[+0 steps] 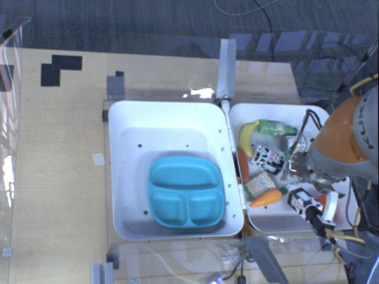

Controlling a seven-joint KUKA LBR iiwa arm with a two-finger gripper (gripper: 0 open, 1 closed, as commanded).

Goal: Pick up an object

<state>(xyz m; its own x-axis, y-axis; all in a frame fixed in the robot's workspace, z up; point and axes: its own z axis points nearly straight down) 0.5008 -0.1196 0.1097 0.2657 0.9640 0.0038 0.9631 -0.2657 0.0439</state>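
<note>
We are looking down on two white bins side by side. The left bin (124, 158) is holding a blue divided plate (186, 191); the right bin (266, 218) is crowded with small things, and our arm (343, 135) is reaching into it from the right. The gripper (290, 167) is hanging low over the middle of that pile, but whether it is wide, narrow or holding anything we cannot tell, since the wrist is covering it.

The nearest candidates are lying just beside it: a carrot (265, 198) toward the front, a yellow banana (247, 136) and a green bottle (275, 127) at the back, a small black-and-white box (266, 157) between them. We are judging all of them light toys. The carrot looks stiff and smooth, likely slippery, so we are favouring a hold across its thick middle. The bottle may dent and roll.

The bin floor is smooth and shallow-walled, and things are touching one another, leaving little room beside each for a clean descent. Outside, the wooden bench (59, 176) is lying open.
</note>
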